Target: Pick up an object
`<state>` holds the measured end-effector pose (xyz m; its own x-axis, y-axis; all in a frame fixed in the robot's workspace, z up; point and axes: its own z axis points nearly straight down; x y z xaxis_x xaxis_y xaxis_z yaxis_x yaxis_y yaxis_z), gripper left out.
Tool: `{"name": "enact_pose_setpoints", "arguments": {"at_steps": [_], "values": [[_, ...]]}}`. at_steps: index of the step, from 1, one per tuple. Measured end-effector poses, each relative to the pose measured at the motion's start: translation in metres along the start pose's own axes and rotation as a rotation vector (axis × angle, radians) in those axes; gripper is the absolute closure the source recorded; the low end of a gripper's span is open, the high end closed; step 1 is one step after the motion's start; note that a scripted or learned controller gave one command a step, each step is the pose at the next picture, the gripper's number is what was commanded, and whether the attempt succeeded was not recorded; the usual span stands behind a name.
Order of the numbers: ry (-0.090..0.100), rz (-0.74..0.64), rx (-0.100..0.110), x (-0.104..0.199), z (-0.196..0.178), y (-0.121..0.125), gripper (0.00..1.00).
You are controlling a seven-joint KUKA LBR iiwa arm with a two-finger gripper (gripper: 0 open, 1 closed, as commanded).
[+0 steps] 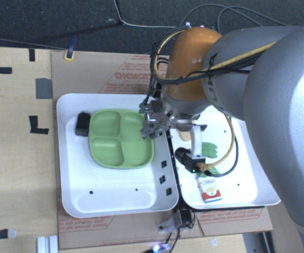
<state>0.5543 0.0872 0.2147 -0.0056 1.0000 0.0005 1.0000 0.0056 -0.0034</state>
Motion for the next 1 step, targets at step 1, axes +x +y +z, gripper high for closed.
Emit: {"name": "enact_pose_setpoints", "arguments": {"at_steps": [1], "values": [[0.000, 0.002, -0.003, 0.0127, -0.0175, -0.0048, 1.00]]}}
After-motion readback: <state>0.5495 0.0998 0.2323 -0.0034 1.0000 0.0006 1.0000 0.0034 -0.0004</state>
